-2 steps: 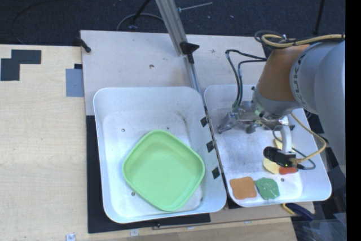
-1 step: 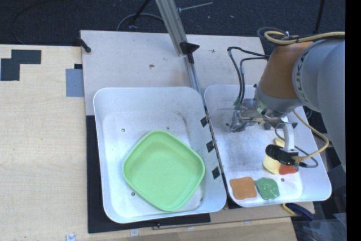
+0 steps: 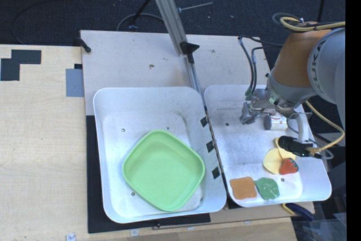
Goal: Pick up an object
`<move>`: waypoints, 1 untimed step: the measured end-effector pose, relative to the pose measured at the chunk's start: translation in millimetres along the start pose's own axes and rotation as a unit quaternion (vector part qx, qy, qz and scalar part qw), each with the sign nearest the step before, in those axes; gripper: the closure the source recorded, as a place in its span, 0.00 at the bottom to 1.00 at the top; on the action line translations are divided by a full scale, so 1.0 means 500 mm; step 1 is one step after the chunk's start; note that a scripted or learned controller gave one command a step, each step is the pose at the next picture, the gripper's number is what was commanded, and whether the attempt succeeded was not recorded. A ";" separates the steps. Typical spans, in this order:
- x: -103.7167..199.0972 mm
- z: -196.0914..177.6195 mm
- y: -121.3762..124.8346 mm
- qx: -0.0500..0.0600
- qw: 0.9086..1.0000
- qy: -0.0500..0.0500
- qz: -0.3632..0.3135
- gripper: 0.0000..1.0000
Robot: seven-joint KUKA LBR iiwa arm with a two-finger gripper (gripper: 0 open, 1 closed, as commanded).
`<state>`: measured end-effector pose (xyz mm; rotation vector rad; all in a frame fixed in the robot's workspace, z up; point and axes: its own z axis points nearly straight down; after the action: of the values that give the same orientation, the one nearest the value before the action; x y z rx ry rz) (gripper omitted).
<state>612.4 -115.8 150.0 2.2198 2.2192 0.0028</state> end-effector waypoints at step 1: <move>0.000 -0.125 0.006 -0.001 1.000 0.000 0.000 1.00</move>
<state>615.3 -115.8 212.6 2.2191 2.2181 0.0049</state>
